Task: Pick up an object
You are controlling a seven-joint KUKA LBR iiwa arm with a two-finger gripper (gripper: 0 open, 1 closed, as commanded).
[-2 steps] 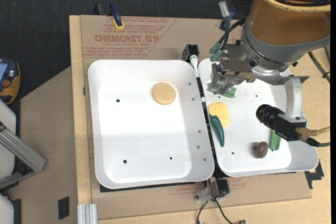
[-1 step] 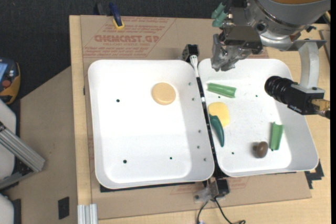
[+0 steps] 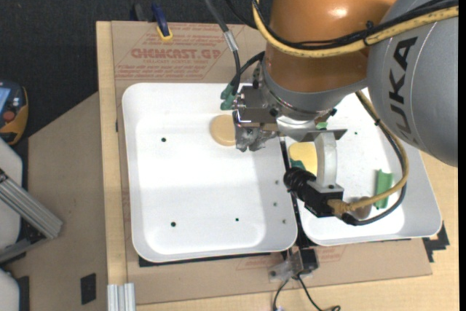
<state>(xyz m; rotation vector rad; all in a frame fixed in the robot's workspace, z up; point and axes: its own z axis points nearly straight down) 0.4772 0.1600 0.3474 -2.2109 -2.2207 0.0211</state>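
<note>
- Because the arm is reached across from the right and hangs over the seam between the two bins, much of both bins is hidden beneath its orange band and grey wrist.
- The gripper is seen low over the left bin, just right of a tan disc; its metal tip appears to be touching or overlapping the disc's right edge.
- Whether the tool is spread or pressed together cannot be told, since its tip is seen from above and is crowded by cables and brackets.
- The disc is judged to be the thing aimed at, as it lies nearest the gripper; it rests flat on the bin floor near the far wall, and is not shown lifted.
- A pale yellow piece is seen in the right bin, right of the disc and partly covered by the wrist hardware, so its full shape cannot be made out.
- A green piece lies farther right of the disc, well apart from it, near the right bin's outer side.
- Both bins are set on a cardboard sheet, which extends behind the disc, presumably as a base.
- The step in hand is judged to be the approach or the closing on the disc; a thin flat disc against a smooth floor could easily be slid aside rather than gripped.
</note>
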